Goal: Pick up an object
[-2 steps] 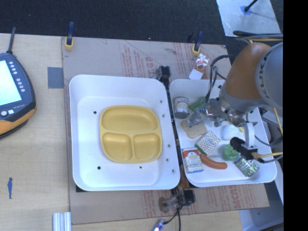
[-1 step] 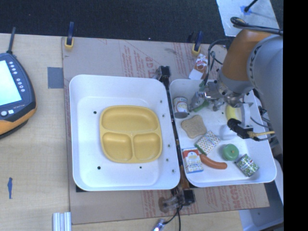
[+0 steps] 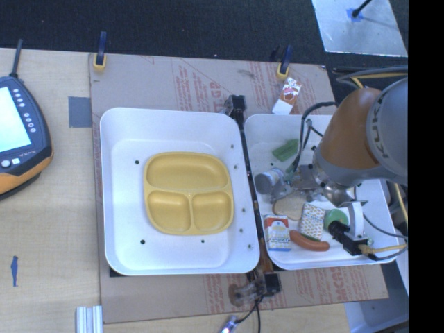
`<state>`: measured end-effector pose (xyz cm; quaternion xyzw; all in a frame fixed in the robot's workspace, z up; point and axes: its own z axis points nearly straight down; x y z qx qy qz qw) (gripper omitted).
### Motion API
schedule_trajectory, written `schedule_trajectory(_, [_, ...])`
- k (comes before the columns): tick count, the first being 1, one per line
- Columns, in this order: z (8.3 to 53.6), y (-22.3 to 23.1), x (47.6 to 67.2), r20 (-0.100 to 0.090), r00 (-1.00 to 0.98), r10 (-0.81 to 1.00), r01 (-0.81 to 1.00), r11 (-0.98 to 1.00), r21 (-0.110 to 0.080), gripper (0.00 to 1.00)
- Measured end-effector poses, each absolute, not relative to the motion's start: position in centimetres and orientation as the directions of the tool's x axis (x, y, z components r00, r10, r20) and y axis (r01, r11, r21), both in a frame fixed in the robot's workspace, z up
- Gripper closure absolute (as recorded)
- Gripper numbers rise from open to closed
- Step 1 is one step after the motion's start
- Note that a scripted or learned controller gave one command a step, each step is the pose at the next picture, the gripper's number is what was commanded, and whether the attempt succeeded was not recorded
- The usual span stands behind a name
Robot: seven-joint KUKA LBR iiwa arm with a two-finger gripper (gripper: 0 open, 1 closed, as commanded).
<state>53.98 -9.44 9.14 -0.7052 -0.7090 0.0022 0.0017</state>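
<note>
The right white bin (image 3: 260, 127) holds several small items. A green piece (image 3: 284, 149) lies near its back. A grey cylinder (image 3: 266, 181) rests by the left wall, with a tan round piece (image 3: 286, 207) just in front of it. Toward the front are a patterned packet (image 3: 312, 220), a red-and-white box (image 3: 277, 232) and a red sausage (image 3: 310, 241). A green round item (image 3: 337, 217) sits beside the packet. My gripper (image 3: 301, 183) hangs low over the bin's middle, right beside the grey cylinder and above the tan piece. The arm's grey and orange wrist (image 3: 350, 144) hides the bin's right side.
The left white bin (image 3: 114, 186) carries a yellow divided plate (image 3: 188, 191). A small wrapped item (image 3: 288, 92) lies on the cardboard behind the right bin. A handheld pendant (image 3: 17, 134) rests at the bench's far left. Cables (image 3: 378, 245) trail over the right bin's front right corner.
</note>
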Motion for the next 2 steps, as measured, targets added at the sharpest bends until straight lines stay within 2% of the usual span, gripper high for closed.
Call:
schedule_trajectory(1, [9.2, -10.9, 60.8, 0.000, -0.003, 1.000, 1.000, 0.003, -0.003, 0.00])
schedule_trajectory(2, [9.1, -10.5, 53.8, -0.001, -0.007, 1.000, 1.000, 0.007, -0.005, 0.00])
